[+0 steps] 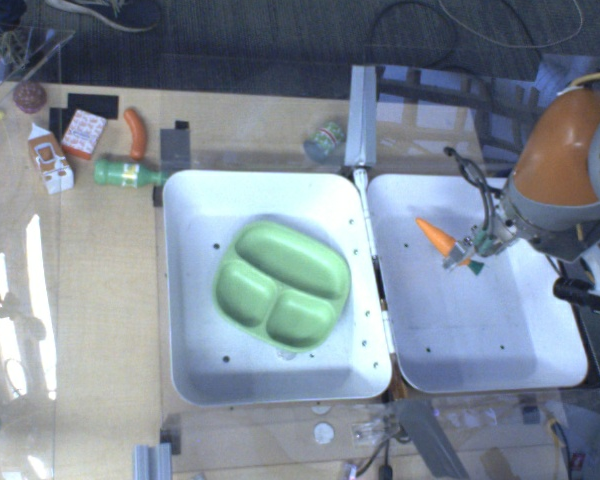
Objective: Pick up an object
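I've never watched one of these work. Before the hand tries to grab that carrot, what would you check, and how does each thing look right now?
1. Carrot lies in the right bin: ok.
2. Hand is close to the carrot: ok, at its right end.
3. Carrot is between the fingers: cannot tell.
4. Nothing crowds the carrot: ok, bare floor around it.
5. Green tray is out of the way: ok, it sits in the left bin.

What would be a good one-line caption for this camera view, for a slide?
Robot gripper reaching an orange carrot in the right bin, beside a green divided tray in the left bin.
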Action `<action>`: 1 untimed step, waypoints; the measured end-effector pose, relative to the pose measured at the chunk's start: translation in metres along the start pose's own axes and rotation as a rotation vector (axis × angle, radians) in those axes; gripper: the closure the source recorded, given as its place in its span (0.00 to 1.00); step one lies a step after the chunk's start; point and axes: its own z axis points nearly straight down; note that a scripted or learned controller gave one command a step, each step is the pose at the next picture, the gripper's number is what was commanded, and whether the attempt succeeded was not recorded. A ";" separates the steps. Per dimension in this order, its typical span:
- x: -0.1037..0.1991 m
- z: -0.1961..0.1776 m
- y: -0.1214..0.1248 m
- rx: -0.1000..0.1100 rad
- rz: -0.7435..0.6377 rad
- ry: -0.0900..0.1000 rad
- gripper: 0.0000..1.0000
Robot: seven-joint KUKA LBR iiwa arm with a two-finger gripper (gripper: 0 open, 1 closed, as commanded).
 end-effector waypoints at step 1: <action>-0.008 -0.028 0.021 -0.002 0.363 -0.002 1.00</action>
